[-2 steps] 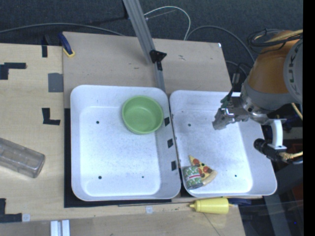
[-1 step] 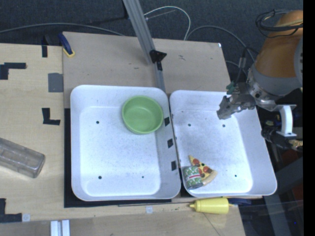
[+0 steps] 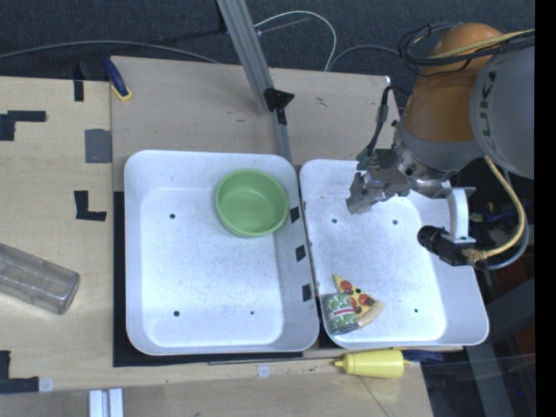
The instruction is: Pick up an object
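Observation:
A pizza-slice toy lies near the front left corner of the right bin, beside a small green printed packet that touches it. A green bowl sits upright at the back right of the left bin. My gripper hangs over the back of the right bin, well behind the pizza toy, with nothing visible between its fingers.
A yellow bottle lies on the bench just in front of the right bin. A clear plastic cylinder rests at the far left. A grey pole slants down to the bins' back edge. Cables loop near the wrist.

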`<state>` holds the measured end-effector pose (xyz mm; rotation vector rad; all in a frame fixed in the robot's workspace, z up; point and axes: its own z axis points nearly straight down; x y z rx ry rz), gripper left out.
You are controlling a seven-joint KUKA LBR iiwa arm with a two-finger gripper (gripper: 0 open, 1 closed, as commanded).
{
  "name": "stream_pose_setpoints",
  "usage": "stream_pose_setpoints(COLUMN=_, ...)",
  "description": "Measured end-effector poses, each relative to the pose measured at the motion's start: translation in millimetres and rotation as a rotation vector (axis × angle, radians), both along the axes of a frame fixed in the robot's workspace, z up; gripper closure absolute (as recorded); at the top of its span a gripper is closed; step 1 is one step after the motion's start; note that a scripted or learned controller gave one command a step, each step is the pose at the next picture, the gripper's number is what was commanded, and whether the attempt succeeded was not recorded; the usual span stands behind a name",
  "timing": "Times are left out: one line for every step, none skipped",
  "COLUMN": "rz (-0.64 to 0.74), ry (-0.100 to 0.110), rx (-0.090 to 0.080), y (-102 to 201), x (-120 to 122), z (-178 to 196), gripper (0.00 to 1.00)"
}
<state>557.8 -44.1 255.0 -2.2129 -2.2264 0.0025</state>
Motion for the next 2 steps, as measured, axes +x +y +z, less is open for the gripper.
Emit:
stream_pose_setpoints(rz=0.0, ry=-0.001, rx=0.0, y=45, x=7, z=-2, gripper=1.0)
stream_pose_setpoints(rz=0.002, ry=0.0, rx=0.0, y=108, x=12, z=-12, gripper=1.0)
